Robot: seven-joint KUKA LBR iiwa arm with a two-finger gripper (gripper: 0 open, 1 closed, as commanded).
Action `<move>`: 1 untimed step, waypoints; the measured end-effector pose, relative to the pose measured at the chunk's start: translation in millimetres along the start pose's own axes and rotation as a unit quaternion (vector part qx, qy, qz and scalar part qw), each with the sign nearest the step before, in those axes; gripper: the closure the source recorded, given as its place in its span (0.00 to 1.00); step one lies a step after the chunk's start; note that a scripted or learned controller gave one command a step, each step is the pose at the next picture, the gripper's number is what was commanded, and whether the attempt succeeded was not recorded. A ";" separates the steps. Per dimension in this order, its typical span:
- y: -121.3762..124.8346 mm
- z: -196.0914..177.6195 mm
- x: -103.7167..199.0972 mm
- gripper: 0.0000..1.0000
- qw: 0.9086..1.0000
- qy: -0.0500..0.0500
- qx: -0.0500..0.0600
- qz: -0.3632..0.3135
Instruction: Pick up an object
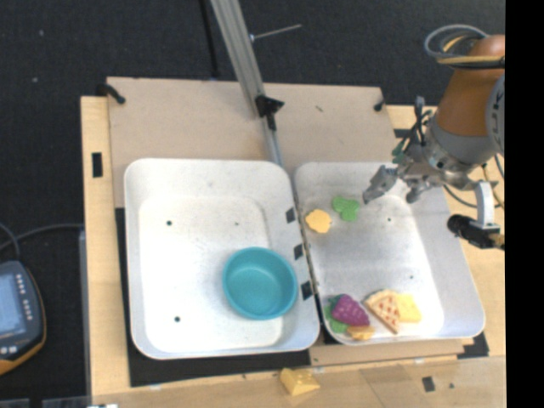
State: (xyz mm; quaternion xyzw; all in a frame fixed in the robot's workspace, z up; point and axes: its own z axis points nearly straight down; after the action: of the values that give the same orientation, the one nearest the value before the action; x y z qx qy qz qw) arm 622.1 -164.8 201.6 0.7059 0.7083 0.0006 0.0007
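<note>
The arm gets ready to pick up a toy.

The gripper (392, 187) hangs over the right bin (442, 270), its 2 fingers spread apart and holding nothing. The green toy (345, 207) lies just beside the fingers, so it probably must drop and pinch.

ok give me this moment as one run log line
phase: approach | gripper: open, holding nothing, above right bin far edge | nearest: green piece, yellow piece | left bin: teal bowl

The arm reaches in from the right, its tool (393, 187) seemingly spread, nothing between the fingers.
</note>
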 end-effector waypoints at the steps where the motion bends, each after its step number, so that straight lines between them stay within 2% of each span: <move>1: 0.0 0.0 0.0 0.00 1.000 0.000 0.000 0.000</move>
State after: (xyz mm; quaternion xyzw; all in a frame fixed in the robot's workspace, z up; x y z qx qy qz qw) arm 622.1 -164.8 201.6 0.7058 0.7085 0.0003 0.0008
